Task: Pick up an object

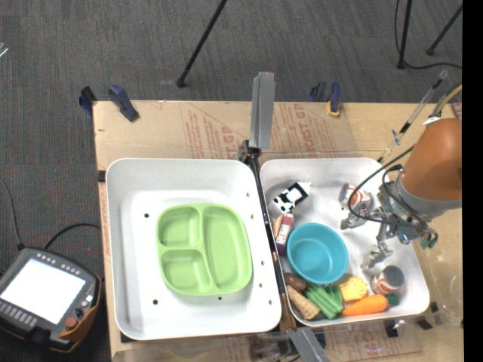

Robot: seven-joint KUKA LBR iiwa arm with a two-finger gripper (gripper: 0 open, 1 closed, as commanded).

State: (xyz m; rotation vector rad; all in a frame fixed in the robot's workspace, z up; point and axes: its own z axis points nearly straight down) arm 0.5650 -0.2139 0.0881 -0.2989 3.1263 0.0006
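Note:
My gripper hangs low over the right bin, just right of the blue bowl. Its fingers look spread open with nothing between them. A red-and-white can lies just behind the gripper and a second can sits just in front of it. Along the bin's front lie a carrot, a yellow corn piece, a green vegetable and a brown potato. A black-and-white cow toy and a slim box rest near the bin's left wall.
The left bin holds a green divided plate. A grey upright post stands behind the gap between the bins. A teach pendant lies on the floor at lower left. Cables run down the arm at right.

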